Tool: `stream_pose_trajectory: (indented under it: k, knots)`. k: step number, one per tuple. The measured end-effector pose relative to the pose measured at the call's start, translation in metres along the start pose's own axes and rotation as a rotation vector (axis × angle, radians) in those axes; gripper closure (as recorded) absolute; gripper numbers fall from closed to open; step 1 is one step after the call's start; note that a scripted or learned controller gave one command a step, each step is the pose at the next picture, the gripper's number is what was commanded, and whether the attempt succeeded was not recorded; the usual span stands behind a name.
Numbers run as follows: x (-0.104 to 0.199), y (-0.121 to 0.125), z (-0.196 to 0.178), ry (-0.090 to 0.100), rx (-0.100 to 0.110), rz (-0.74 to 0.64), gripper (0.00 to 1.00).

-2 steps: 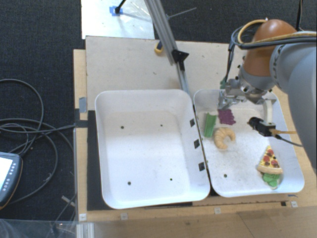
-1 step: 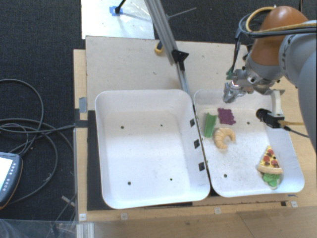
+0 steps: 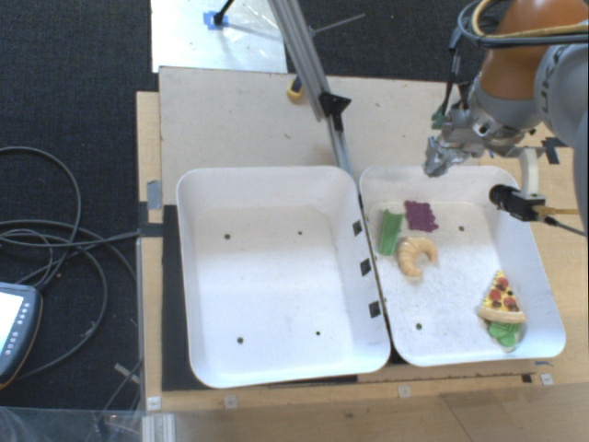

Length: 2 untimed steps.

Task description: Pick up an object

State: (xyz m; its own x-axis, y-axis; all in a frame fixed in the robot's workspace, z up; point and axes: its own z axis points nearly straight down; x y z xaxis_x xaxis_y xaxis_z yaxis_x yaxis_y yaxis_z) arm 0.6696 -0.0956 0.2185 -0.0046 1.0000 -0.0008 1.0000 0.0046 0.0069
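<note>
The right bin holds a green cucumber-like piece, a purple grape bunch, a tan croissant, a pizza slice and a green item under it. My gripper hangs above the bin's back edge, up and right of the purple bunch. No object is seen between its fingers.
The left bin sits beside the right one, sharing a middle wall. A slanted metal pole crosses the bench at the back. Cables and a tablet lie on the floor at the left.
</note>
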Motion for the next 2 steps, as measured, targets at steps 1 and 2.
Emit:
stream_pose_trajectory:
  k: [1, 2]
  knots:
    - [0.0, 0.002, -0.046, 0.0, -0.001, -0.001, 1.0]
    - [0.057, -0.014, -0.034, 0.003, 0.007, -0.006, 1.0]
